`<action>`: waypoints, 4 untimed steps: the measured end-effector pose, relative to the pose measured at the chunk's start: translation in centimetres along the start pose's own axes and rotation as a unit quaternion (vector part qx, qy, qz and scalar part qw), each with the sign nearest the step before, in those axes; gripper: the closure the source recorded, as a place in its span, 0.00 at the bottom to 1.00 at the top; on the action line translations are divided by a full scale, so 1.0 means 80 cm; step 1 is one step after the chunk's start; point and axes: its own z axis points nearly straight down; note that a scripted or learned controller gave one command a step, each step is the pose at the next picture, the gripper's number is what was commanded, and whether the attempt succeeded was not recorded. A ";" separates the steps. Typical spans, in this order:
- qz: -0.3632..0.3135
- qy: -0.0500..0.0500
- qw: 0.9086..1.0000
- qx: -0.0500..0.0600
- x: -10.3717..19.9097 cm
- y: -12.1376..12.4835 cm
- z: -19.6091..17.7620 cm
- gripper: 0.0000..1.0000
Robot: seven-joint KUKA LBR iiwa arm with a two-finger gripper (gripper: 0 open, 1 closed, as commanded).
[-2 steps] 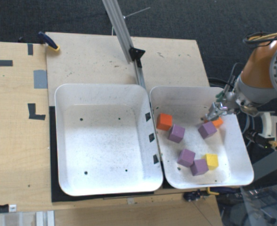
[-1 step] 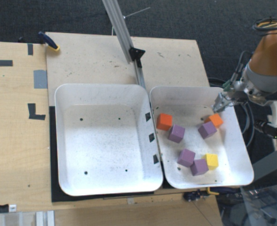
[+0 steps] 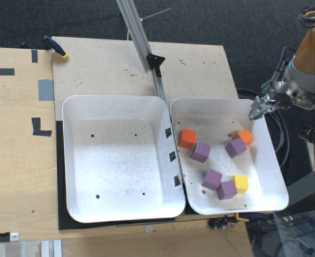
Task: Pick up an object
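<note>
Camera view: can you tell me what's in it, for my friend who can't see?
The gripper hovers over the right bin's top-right rim. Inside lie four purple blocks, two orange and one yellow.

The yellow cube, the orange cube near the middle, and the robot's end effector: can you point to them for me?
Small yellow cube (image 3: 241,183): camera view, on its top face.
Orange cube by the right bin's left wall (image 3: 187,138): camera view, middle of the cube.
Grey metal end effector (image 3: 255,112): camera view, at its tips, over the right bin's far right corner.
</note>
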 end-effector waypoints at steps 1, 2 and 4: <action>-0.002 0.001 1.000 0.001 0.065 0.011 -0.008 1.00; -0.003 0.002 1.000 0.002 0.139 0.019 -0.010 1.00; -0.002 0.001 1.000 0.002 0.262 0.058 -0.009 1.00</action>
